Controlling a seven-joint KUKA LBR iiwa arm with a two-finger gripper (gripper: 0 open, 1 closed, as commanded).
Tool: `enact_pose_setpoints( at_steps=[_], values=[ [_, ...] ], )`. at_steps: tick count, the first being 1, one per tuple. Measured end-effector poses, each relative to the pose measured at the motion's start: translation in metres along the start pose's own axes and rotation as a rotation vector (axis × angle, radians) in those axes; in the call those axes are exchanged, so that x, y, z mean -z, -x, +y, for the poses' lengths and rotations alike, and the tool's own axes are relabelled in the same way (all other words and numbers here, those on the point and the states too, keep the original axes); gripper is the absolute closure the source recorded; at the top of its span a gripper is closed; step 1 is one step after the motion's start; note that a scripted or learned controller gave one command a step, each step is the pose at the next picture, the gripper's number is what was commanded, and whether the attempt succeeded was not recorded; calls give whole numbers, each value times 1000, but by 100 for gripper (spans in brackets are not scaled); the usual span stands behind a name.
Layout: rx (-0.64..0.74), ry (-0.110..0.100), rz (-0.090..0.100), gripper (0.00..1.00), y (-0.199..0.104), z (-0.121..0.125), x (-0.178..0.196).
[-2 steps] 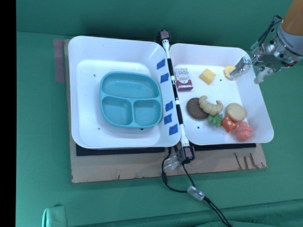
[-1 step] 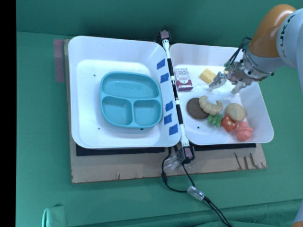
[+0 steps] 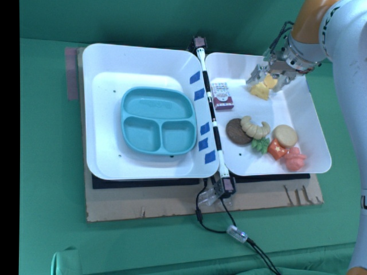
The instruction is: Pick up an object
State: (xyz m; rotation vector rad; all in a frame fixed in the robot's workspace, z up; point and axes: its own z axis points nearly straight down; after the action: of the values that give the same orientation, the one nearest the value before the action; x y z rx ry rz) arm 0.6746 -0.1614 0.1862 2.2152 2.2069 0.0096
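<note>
Robot arm closing in on a yellow toy in the right-hand bin

The gripper (image 3: 269,76), its fingers spread apart, is straddling the yellow toy (image 3: 264,88) at the right bin's (image 3: 312,113) twelve o'clock; nothing is clamped yet. The lumpy toy is lying near the back wall, so closing off-centre is risking a slip or a nudge against the rim.

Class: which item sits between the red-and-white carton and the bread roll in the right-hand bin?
In the camera view, the brown cookie and croissant lie between the carton and roll.
</note>
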Motion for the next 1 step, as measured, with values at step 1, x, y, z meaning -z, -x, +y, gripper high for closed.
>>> enact_pose_setpoints(
  at_steps=[1],
  values=[
    [-6, -23, -3, 0, -19, 25, 0]
  ],
)
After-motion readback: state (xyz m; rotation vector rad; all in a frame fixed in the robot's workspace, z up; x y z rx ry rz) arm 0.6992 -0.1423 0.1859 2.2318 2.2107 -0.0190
